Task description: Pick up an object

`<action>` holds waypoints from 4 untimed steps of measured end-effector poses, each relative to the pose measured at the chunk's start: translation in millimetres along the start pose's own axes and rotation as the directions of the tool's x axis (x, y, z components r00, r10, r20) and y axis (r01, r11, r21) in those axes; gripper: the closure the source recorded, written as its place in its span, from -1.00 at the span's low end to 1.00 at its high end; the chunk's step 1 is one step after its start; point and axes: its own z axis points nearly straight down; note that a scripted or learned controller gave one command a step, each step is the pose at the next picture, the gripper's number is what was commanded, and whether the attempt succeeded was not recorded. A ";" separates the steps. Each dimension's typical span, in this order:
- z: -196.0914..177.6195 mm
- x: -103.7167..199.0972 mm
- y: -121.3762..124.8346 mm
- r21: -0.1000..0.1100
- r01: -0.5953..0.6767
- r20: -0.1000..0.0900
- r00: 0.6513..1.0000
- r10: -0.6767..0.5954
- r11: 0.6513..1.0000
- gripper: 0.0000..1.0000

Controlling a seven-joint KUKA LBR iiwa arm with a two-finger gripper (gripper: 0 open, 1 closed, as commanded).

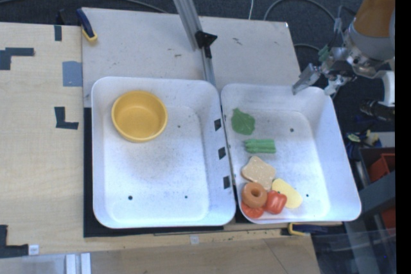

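Observation:
The right bin (pixel 321 138) holds several toy foods. A green leafy piece (pixel 243 121) and a green pod (pixel 260 145) lie near its left wall. A bread slice (pixel 258 171), a brown donut (pixel 255 194), a red pepper (pixel 275 202) and a yellow piece (pixel 288 193) cluster at the front. My gripper (pixel 316 83) hovers over the bin's far right corner, well apart from all of them. Its two fingers stand spread and open with nothing between them.
A yellow bowl (pixel 139 115) sits at the back left of the left bin (pixel 160 196). A slanted metal post (pixel 186 0) rises behind the bins. Cables lie on the dark floor beyond the bench.

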 end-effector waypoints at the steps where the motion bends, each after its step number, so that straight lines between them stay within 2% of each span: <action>1: 0.0 -0.1 0.0 0.000 0.000 0.000 1.000 0.000 1.000 -1.00; 3: 118.5 6.3 -20.1 0.006 0.000 -0.002 1.000 0.000 1.000 -1.00; 4: 145.6 7.5 -20.4 0.002 0.000 0.000 1.000 0.000 1.000 -1.00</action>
